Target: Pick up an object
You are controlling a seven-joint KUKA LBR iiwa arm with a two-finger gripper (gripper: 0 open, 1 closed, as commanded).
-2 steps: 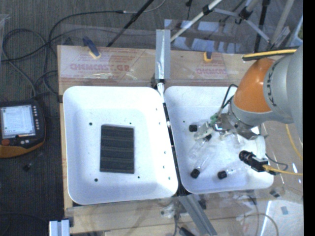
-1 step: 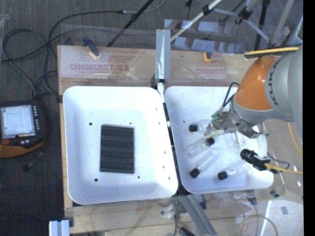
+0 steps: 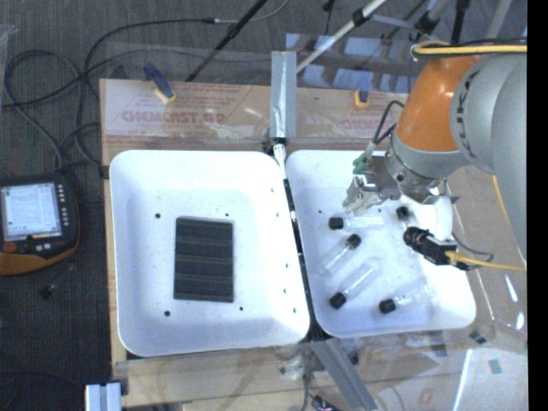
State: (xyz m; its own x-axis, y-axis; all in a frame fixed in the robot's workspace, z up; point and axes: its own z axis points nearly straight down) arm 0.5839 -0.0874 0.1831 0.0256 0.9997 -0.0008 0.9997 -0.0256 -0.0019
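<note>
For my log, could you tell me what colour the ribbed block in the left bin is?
Black ribbed block, clearest in the camera view.

We observed a dark grey carpeted floor (image 3: pixel 51 24) crossed by black cables (image 3: pixel 51 92). A handheld control pendant (image 3: pixel 34 217) lay on it beyond the bench's left edge. Brown board (image 3: pixel 197 114) covered the bench's far edge.

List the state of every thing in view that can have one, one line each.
Tool: low over the right bin, finger state unclear.
Right bin: holds several clear vials with black caps.
Vials: capped, lying on their sides.
Left bin: holds a dark ridged block.
Ridged block: lying flat, untouched.
Handheld pendant: screen lit, lying outside the bins.
</note>
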